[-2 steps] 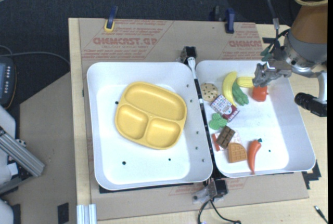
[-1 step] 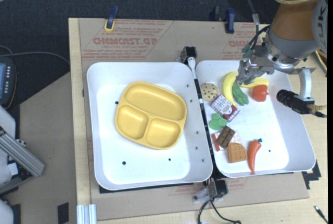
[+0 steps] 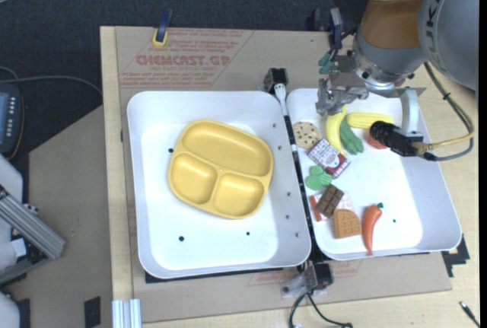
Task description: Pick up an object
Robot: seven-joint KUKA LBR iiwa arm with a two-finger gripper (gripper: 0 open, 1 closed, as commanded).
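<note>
My gripper (image 3: 333, 103) hangs over the far left corner of the right bin (image 3: 426, 189), just above several toy foods. Right under it lies a yellow banana (image 3: 334, 128), with an ear of corn (image 3: 367, 119) and a green pepper (image 3: 351, 138) beside it. To the left of the banana sits a round cookie (image 3: 306, 135). A red tomato (image 3: 378, 139) shows partly behind a black fitting on the arm. Nothing can be seen held in the gripper.
Nearer the front of the right bin lie a red-and-white packet (image 3: 329, 155), a green piece (image 3: 318, 179), a chocolate bar (image 3: 329, 201), a waffle (image 3: 346, 224) and a carrot (image 3: 370, 226). The left bin (image 3: 152, 227) holds a yellow divided tray (image 3: 221, 167).
</note>
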